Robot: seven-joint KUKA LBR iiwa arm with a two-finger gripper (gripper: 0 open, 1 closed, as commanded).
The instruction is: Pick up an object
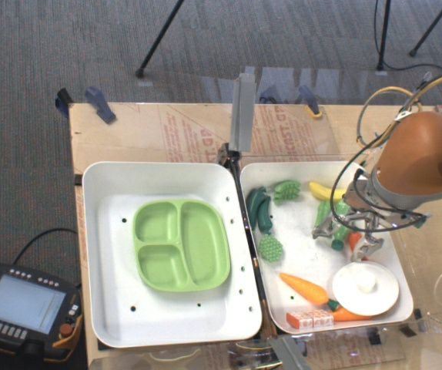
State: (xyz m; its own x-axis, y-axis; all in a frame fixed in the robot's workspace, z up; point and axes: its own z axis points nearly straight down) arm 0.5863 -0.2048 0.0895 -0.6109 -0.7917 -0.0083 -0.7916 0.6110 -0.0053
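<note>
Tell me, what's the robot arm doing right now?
Gripper low in right bin, among toy vegetables. Nothing seen between its fingers. Banana, carrot and white lid lie close by.

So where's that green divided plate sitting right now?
The green divided plate lies in the left white bin, roughly at its centre, across the divider from the toy vegetables in the right bin.

Divided plate (181,245) in L bin (98,206); toy food in R bin (298,168).
</note>
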